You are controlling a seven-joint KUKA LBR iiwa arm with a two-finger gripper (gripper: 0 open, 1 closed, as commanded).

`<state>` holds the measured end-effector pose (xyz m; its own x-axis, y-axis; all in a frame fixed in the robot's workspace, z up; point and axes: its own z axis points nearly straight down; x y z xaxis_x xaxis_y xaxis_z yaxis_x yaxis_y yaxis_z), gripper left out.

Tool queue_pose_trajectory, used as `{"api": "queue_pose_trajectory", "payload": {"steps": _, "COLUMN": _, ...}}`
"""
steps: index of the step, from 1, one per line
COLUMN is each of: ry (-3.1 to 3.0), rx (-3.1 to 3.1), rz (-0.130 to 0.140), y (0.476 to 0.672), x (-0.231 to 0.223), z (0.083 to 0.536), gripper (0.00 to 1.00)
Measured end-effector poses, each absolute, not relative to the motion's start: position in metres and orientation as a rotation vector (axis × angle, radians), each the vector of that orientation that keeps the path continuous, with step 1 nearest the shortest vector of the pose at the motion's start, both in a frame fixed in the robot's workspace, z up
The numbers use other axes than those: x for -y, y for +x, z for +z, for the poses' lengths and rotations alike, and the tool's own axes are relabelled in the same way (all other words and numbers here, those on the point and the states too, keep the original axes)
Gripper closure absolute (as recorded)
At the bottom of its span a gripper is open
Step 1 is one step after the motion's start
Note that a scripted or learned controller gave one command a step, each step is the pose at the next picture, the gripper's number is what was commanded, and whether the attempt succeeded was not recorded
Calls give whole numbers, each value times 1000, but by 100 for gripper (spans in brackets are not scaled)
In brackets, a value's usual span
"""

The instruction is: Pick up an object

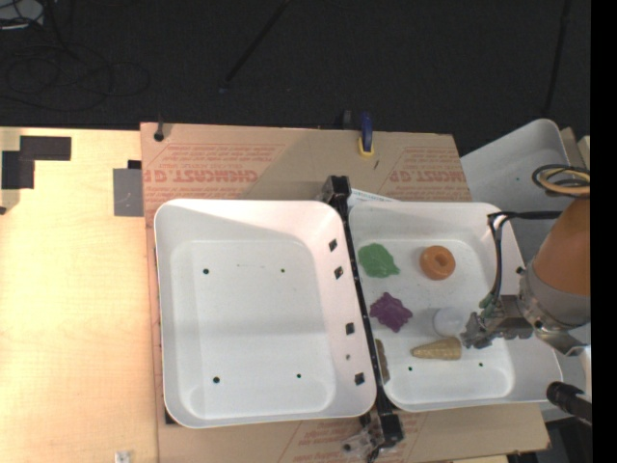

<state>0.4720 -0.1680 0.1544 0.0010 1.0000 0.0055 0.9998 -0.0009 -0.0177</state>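
The right bin (pixel 424 394) holds a green lump (pixel 377 259), an orange ring (pixel 439 262), a purple piece (pixel 390 311) and a tan cone (pixel 439 351) lying on its side near the front. My gripper (pixel 479 334) is low in this bin at its right side, just right of the cone's wide end and apart from the ring. Nothing shows between its tips. A pale, faint object (pixel 449 320) lies just left of the gripper.
The left bin (pixel 193 394) sits beside the right one, with a black clip strip (pixel 349 287) along the shared wall. Cardboard (pixel 270 162) lies under both bins. The arm's orange band (pixel 569 249) rises over the right bin's right edge.
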Motion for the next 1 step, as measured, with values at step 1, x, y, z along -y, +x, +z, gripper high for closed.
{"api": "queue_pose_trajectory", "payload": {"steps": 1, "ry": -2219, "rx": 2235, "rz": -12, "y": 478, "x": 115, "z": 304, "gripper": 100}}
